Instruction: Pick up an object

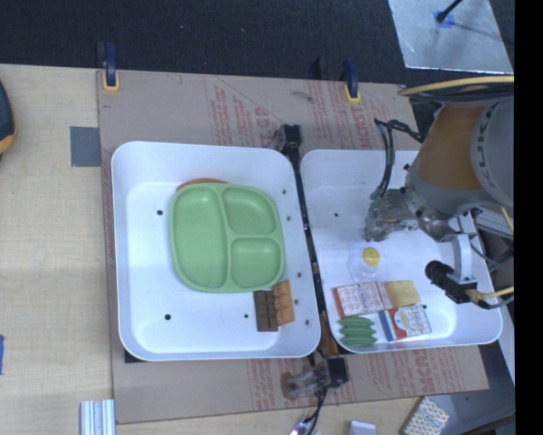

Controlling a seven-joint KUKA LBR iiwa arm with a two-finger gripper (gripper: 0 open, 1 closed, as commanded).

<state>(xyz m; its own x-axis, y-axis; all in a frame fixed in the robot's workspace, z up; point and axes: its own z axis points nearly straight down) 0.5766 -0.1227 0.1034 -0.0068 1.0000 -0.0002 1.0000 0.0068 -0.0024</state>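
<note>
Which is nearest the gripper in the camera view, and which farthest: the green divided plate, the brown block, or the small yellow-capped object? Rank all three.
1. Small yellow-capped object: right bin, just below the gripper.
2. Brown block: left bin, lower right corner.
3. Green divided plate: middle of the left bin, though its near rim almost matches the block.

A reddish flat thing (pixel 202 183) lies under the green three-compartment plastic plate (pixel 227 238), with just a thin sliver showing at the plate's far edge; its shape cannot be told. The grey arm with its orange band (pixel 460 157) is cut off on the right and covers the far right corner of the right-hand shallow white bin (pixel 330 175). The metal gripper (pixel 382 221) is blurred and small. The print on the flat red-and-white packets (pixel 360 298) is too small to read.
</note>
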